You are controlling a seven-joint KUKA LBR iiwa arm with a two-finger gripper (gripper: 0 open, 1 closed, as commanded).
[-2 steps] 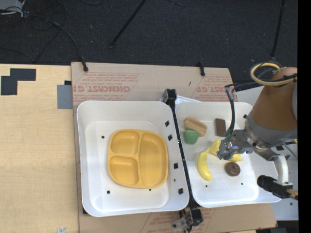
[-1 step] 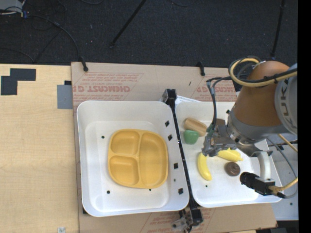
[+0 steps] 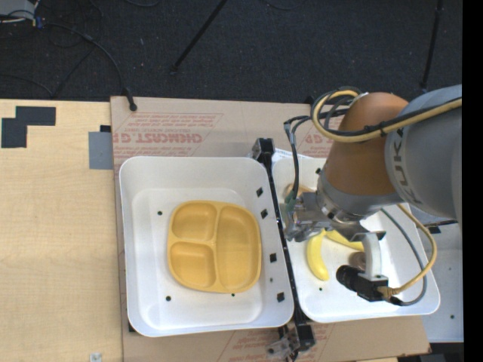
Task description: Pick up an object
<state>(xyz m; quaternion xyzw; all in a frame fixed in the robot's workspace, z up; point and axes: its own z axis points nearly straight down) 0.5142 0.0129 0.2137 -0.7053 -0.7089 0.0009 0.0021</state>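
Yellow banana point(image 3: 318, 260) lies just beside the claw point(image 3: 300, 225) in the right bin point(image 3: 423, 300).

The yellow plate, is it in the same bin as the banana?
No, the yellow plate lies in the left bin, while the banana lies in the right bin.

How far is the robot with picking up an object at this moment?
Done: the arm has reached into the right bin, with the gripper low near the divider. In hand: nothing visibly; the banana lies on the bin floor beside the gripper, and the yellow divided plate rests in the left bin. Left: grasping an object and lifting it.
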